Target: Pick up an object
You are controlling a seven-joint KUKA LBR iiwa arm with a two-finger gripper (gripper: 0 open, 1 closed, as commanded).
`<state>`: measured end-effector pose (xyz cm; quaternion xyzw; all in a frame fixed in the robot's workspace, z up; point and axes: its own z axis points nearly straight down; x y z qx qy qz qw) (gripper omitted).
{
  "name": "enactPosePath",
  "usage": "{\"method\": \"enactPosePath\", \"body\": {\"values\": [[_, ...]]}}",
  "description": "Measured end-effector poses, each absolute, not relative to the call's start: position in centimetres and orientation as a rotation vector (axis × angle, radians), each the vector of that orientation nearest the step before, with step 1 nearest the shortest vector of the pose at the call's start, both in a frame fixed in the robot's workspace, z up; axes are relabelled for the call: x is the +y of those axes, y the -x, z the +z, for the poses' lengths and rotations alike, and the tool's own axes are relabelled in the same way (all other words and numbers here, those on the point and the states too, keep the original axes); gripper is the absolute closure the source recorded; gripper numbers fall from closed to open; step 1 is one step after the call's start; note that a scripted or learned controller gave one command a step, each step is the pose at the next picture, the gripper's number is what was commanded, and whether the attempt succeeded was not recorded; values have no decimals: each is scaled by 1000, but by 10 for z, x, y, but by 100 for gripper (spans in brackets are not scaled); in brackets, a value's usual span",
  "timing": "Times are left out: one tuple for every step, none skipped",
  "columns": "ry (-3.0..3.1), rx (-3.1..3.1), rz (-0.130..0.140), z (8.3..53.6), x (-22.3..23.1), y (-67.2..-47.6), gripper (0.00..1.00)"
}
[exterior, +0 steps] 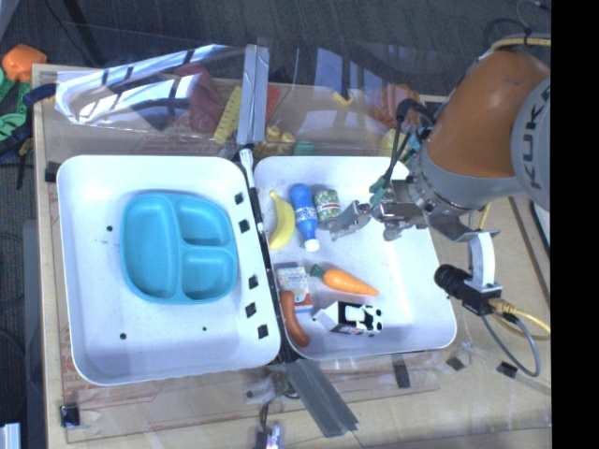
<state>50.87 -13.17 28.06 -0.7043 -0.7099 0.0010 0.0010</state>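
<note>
One banana (280, 218) | one bottle (303, 213) | one carrot (344, 281) | tool (367, 217) seemingly apart.

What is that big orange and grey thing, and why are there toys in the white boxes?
That is a robot arm, seen by a camera looking down from above. Its tool hangs over the right bin, trying to pick something up. I can't tell whether it grips anything. In that bin lie toy foods: a banana, a blue bottle, a green can, a carrot, a sausage and a black-and-white cow. The left bin holds a blue divided plate.
</note>
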Motion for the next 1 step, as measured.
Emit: {"method": "enactPosePath", "body": {"values": [[2070, -2383, -13, 112, -144, -497, 0]]}}
